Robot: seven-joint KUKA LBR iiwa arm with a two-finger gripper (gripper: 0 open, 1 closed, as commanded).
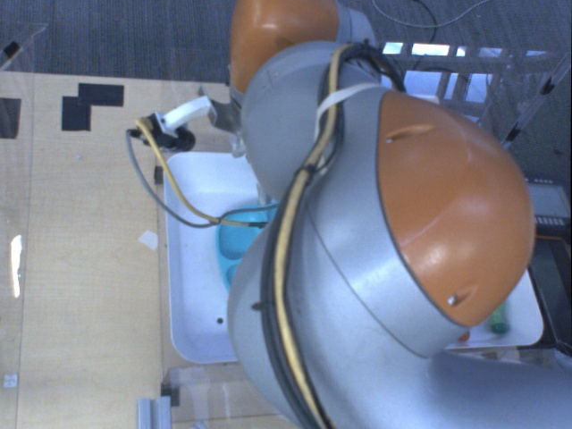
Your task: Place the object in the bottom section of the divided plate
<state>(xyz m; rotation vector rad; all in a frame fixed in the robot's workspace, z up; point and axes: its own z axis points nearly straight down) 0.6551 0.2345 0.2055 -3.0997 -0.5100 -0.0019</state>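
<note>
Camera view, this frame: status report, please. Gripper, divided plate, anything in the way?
Gripper state: cannot tell. Blue divided plate in white bin, mostly covered. Arm blocks the view. Green item at right edge.

Brightness: even, bright, diffuse daylight tone.
Glare: white streak on the table (15, 266) at the left edge; soft sheen on the arm (357, 266)'s orange cap.
Shadows: faint, soft-edged inside the white bin (192, 266).
Focus: arm close to the lens, slightly soft; the carpet weave beyond the table reads sharper.
Distortion: none evident at the edges.
</note>
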